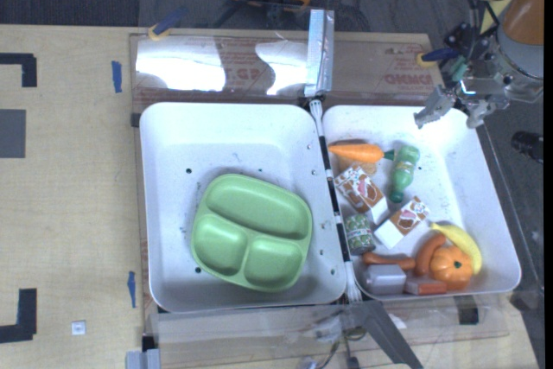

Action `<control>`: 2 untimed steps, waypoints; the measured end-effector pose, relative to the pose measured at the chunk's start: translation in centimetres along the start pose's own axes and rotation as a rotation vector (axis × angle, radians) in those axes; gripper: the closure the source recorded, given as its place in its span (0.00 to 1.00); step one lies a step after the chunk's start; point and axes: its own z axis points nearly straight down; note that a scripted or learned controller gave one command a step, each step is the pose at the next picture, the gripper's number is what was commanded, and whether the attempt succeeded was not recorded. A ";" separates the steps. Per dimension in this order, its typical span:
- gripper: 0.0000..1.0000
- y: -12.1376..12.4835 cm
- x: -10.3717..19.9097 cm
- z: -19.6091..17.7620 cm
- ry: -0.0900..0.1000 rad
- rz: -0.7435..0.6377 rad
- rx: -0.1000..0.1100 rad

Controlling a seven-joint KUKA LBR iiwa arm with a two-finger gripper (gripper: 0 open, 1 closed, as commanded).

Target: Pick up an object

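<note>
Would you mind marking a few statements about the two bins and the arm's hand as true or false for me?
1. The green divided plate lies in the left bin. True.
2. The hand grips the carrot. False: the hand is over the far right corner of the right bin, with nothing between its fingers, and the carrot lies in the bin.
3. The banana rests against an orange fruit near the right bin's near right corner. True.
4. The green bottle is in the left bin. False: it lies in the right bin, just right of the carrot.
5. The fingers of the hand are spread apart. True.
</note>
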 end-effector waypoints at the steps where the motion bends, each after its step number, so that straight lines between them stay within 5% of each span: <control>1: 0.00 0.8 1.6 13.3 -0.002 -0.371 -0.004; 2: 0.00 -1.3 0.9 17.6 -0.003 -0.294 -0.005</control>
